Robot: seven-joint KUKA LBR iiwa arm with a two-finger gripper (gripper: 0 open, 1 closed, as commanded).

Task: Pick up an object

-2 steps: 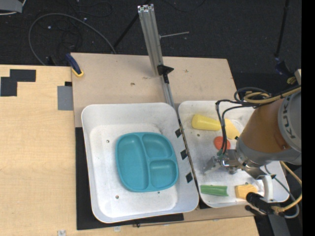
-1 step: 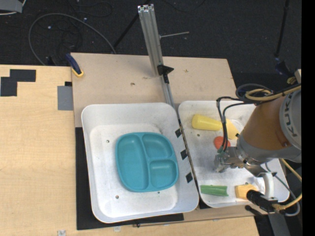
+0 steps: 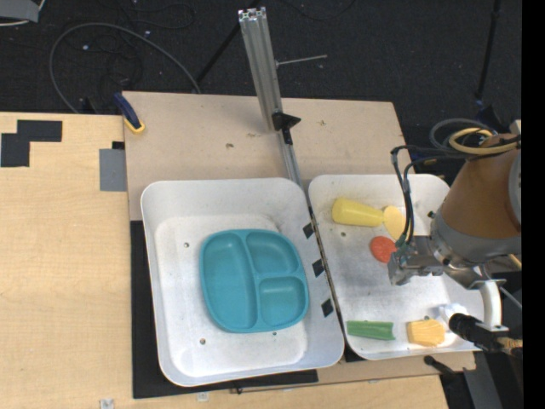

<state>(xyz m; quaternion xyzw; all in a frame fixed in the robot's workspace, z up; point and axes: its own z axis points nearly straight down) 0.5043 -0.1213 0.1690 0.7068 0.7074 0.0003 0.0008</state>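
Camera view looks down at a slant on two shallow white bins side by side on a tan bench. Left bin [image 3: 170,348] holds a teal divided tray [image 3: 253,279] w/ three compartments, lying flat near the bin's middle. Right bin [image 3: 358,305] holds the loose things: a yellow squeeze-toy-like object [image 3: 362,214] lying on its side toward the far end, a small red-orange object [image 3: 382,248] just below it, a green block [image 3: 370,330] flat near the front wall, and a yellow-orange chunk [image 3: 426,333] just right of the green one (apart from it, not touching). Arm [image 3: 481,203] comes in from the right, orange band showing above the wrist, and the gripper [image 3: 402,273] sits low over the right bin, just beside the red-orange object, on its right & slightly nearer the front. Can't tell whether the gripper is open or closed; the tip is dark and blurs into the wrist body, and nothing can be seen held in it. A black cable [image 3: 403,186] loops up from the wrist area past the yellow object's right end. Behind the bins an aluminium post [image 3: 262,66] leans up from the bench, and a blue-and-yellow tool [image 3: 129,114] lies at the bench's far-left corner.
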